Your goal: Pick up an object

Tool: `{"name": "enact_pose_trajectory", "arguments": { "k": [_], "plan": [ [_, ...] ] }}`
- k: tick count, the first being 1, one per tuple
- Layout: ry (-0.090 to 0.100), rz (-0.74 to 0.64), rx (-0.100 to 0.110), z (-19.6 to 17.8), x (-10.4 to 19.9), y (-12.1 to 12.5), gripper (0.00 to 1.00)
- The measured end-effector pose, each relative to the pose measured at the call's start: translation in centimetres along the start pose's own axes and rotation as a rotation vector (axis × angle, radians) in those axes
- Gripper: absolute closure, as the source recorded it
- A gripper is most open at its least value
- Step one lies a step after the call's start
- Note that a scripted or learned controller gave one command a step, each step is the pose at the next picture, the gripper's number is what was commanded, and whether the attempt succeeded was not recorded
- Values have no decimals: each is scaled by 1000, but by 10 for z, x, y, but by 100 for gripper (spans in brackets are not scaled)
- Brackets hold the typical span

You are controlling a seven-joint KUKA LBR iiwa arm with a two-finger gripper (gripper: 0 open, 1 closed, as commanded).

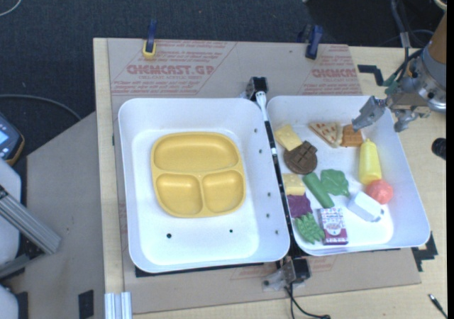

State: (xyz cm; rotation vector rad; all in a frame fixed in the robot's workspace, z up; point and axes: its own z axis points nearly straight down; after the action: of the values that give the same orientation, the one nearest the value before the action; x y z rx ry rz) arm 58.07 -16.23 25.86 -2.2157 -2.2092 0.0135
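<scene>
I count two white bins side by side: the left bin [135, 169] carries one yellow divided tray [198, 173] with three compartments, and the right bin [411, 204] carries all the loose toy food. Taking the brown cookie [301, 158] as my landmark, I see one pale cheese block [288, 137] touching it up and to the left, one pizza slice [326, 132] up and to the right, and one small orange piece [352, 137] just beyond the pizza. One yellow bottle [369, 160] stands to the cookie's right, with one red ball [380, 191] below that. One green broccoli-like piece [328, 186] lies just below the cookie, with a white piece [364, 206] further right. Below the cookie I also count one yellow block [293, 183], one purple piece [299, 205], one green leafy piece [307, 227] and one small printed packet [333, 225].

The gripper [386, 113] hangs over the far right corner of that bin, beyond the orange piece, fingers spread apart, nothing between them. The items sit crowded, many touching.
</scene>
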Motion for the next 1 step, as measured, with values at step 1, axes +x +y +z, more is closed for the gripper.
{"name": "enact_pose_trajectory", "arguments": {
  "k": [1],
  "plan": [
    [-2,-3,-14,-8,1,2,0]
  ]
}}
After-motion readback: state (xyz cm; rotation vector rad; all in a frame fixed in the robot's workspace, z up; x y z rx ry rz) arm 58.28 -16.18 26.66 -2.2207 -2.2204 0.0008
